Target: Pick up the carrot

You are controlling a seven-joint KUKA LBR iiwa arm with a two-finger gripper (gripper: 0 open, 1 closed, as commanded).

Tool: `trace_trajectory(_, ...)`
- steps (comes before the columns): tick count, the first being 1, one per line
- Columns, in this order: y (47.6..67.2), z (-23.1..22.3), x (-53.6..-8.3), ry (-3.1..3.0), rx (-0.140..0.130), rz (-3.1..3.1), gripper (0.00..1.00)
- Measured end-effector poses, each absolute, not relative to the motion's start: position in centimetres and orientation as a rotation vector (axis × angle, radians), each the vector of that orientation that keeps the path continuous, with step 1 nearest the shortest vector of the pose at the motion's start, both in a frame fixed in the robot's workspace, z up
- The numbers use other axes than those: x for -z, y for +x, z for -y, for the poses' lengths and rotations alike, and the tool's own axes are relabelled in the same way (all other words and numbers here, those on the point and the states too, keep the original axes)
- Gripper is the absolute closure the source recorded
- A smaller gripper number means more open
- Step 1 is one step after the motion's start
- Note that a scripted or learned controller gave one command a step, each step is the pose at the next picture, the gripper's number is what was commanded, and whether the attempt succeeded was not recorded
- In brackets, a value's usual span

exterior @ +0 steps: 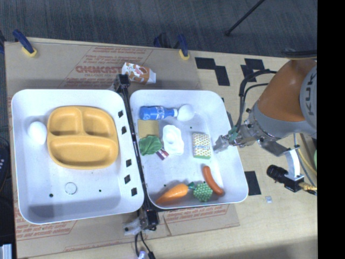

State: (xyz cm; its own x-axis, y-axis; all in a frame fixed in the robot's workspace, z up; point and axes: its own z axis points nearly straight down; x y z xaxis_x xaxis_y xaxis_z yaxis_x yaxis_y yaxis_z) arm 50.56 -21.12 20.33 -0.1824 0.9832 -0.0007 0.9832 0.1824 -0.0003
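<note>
While hand (222, 143) hovers at bin's right rim (233, 144), carrot (172, 192) against front wall

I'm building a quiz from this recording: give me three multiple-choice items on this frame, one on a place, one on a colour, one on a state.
1. Where does the carrot lie?
A. near edge of the right bin
B. on the yellow tray
C. on the bench outside the bins

2. What colour is the bottle?
A. red
B. blue
C. black

3. Where is the gripper relative to the carrot?
A. closed around it
B. apart from it, at the right bin's right rim
C. pressing on it

Key: 1 A, it lies beside the sausage; 2 B, the body is blue; 3 B, the carrot lies alone.
</note>
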Motion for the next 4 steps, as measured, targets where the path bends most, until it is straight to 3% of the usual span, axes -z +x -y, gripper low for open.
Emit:
trace_trajectory(1, 50.5, 21.1, -20.3, 2.01, 0.001, -2.416, 0.0)
trace_trajectory(2, 47.6, 14.0, -9.1, 2.132, 0.002, -2.312, 0.0)
trace_trajectory(3, 47.6, 12.7, -9.1, 1.73, 0.001, -2.629, 0.0)
trace_trajectory(4, 47.6, 10.0, -9.1, 1.908, 0.002, -2.505, 0.0)
